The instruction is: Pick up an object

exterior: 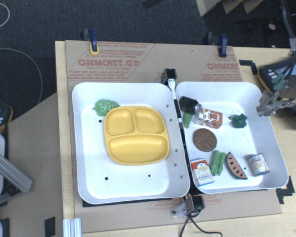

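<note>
The right bin (pixel 274 147) holds several toy foods. Among them are a brown round cookie (pixel 205 139), a watermelon slice (pixel 235 165), a small can (pixel 257 164) and green pea pods (pixel 217 162). There are also a small red-and-white carton (pixel 202 172), a white-orange packet (pixel 208 117), a dark green broccoli piece (pixel 239 121) and a green bottle with a black cap (pixel 188 111). My gripper (pixel 266 107) hangs over the bin's right rim, to the right of the broccoli piece and apart from it. Nothing is seen in its grasp.
The left bin (pixel 89 172) carries a yellow divided plate (pixel 136 135) and a light green lettuce toy (pixel 106 106) at its upper left. Blue clamps (pixel 93 38) pin the brown board at the back. Cables and grey gear lie off the bench to the right.
</note>
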You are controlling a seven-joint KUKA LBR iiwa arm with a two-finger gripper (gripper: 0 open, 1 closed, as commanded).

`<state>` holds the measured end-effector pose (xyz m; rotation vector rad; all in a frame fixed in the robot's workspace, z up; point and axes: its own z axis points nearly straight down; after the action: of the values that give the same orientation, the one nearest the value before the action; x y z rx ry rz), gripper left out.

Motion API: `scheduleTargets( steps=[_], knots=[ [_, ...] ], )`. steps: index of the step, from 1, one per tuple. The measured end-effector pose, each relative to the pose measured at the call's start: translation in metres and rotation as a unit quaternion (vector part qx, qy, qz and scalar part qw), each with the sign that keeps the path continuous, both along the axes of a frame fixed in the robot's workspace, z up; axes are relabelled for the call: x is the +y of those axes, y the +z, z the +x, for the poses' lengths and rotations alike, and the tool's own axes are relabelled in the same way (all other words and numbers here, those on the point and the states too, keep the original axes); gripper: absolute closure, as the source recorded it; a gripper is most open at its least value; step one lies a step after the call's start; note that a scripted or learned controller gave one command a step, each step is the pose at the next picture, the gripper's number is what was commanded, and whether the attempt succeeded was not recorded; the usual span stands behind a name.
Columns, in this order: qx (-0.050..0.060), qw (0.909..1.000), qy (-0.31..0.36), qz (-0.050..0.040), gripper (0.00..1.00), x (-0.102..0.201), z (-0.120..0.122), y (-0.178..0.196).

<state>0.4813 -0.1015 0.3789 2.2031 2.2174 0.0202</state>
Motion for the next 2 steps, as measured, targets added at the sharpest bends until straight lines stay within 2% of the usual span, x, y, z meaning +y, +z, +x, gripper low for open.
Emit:
scheduleTargets(
  steps=[1,2],
  knots=[
    [-0.001,1.0000,0.002,0.0016,1.00,0.073,-0.001,0.158],
    [0.017,0.9999,-0.003,0.0010,1.00,0.098,-0.003,0.022]
  ],
)
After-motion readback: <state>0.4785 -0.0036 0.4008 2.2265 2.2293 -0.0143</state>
